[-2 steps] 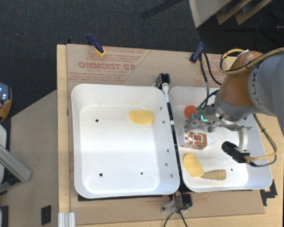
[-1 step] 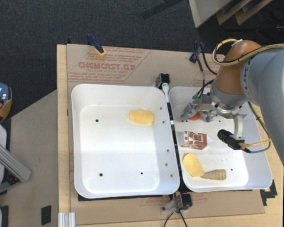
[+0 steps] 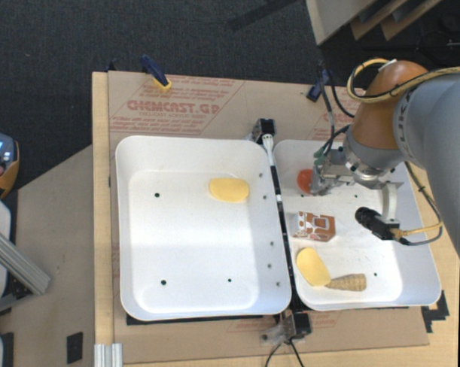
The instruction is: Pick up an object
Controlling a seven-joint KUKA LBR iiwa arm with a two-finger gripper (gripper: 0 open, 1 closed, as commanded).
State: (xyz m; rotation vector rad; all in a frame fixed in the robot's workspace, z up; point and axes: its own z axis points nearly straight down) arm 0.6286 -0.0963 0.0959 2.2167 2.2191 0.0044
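My gripper [image 3: 320,179] is low in the far left part of the right bin [image 3: 419,257], under the orange wrist band. A small red object [image 3: 305,178] lies right beside it on its left, touching or nearly so; I cannot tell whether it sits between the jaws. Nearer the front lie a brown and white packet [image 3: 315,226], a yellow rounded object [image 3: 311,266] and a tan cone-shaped piece [image 3: 348,282]. In the left bin [image 3: 138,236] rests a yellow oval object [image 3: 228,189].
The grey arm [image 3: 436,111] covers the right bin's far right corner. A black connector [image 3: 375,222] with a yellow cable hangs over the bin's middle. The two bins meet along a raised rim [image 3: 280,218]. Blue clamps [image 3: 155,71] hold the cardboard base.
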